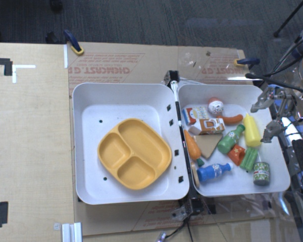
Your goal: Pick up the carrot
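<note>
The carrot [193, 146] is an orange, tapered piece lying along the left wall of the right bin [232, 187], beside a brown wedge [208, 144]. My gripper [265, 116] hovers over the right bin's right side, well to the right of the carrot and next to a yellow bottle [251, 130]. Its two fingers stand apart, open, with nothing between them.
Crowding the right bin are a milk carton [204, 120], a sausage [233, 118], a white ball [215, 106], a green bottle [230, 140], a blue bottle [213, 172] and a can [261, 173]. A yellow divided plate [135, 153] lies in the left bin [86, 135].
</note>
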Robot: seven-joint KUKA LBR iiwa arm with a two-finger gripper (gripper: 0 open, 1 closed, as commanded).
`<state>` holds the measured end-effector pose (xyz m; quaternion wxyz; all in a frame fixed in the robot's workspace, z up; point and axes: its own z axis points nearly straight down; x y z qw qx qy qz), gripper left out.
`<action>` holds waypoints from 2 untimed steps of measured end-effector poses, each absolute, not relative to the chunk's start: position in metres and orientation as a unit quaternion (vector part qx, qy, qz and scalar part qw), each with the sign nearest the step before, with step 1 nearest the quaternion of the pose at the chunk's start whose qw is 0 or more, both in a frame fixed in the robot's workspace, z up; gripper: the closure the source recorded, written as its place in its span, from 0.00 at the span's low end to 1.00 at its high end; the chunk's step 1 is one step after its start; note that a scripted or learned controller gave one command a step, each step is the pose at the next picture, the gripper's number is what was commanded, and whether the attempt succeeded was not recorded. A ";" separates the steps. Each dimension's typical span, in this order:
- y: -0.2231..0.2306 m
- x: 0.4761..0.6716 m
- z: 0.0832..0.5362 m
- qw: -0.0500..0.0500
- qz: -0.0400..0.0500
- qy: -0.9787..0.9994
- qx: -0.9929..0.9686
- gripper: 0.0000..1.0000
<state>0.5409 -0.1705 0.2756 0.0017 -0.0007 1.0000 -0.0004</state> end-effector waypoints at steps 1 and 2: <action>-0.195 0.536 0.403 0.004 -0.001 0.999 -0.050 0.00; -0.195 0.536 0.403 0.004 -0.001 0.999 -0.050 0.00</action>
